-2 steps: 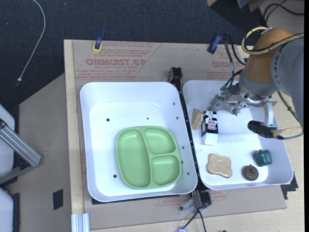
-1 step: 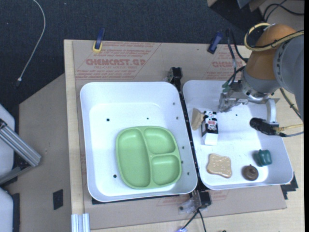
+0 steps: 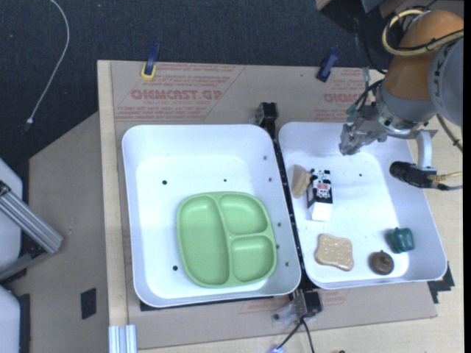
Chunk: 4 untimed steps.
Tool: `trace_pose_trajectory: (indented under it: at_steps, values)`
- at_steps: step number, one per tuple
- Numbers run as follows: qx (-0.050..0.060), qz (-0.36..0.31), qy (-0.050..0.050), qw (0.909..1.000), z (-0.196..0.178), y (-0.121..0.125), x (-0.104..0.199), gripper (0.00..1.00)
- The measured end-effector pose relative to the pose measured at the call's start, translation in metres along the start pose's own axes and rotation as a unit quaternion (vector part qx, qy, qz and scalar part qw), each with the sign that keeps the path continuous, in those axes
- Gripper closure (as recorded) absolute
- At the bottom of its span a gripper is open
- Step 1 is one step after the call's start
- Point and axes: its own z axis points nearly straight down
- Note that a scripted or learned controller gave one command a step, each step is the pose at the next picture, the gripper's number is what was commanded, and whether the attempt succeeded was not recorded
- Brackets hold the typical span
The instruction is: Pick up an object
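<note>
Fingers (image 3: 351,143) hung over the far end of the right bin (image 3: 419,197), nothing seen between them; can't tell if they were spread or pressed together. Milk carton (image 3: 320,194) and bread wedge (image 3: 299,180) lay just below-left of them, likely nearest pick. Toast (image 3: 334,251), donut (image 3: 381,262), teal cup (image 3: 401,239) further off. Green plate (image 3: 224,239) sat in the left bin (image 3: 147,197).

Grey arm (image 3: 441,87) with orange band (image 3: 423,50), looped cables, and metallic pincer (image 3: 355,140).
</note>
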Motion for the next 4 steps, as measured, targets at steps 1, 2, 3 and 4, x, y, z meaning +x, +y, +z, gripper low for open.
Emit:
trace_pose_trajectory:
  at_steps: [1, 2, 3, 4]
  values:
    - [-0.001, 0.000, 0.000, 1.0000, -0.064, 0.003, -0.003, 1.00]
    - [-0.002, 0.000, -0.001, 1.0000, -0.126, 0.003, -0.010, 1.00]
    - [0.004, -0.001, 0.002, 1.0000, -0.126, -0.007, 0.045, 1.00]
    - [0.004, -0.002, 0.002, 1.0000, -0.112, -0.009, 0.108, 1.00]
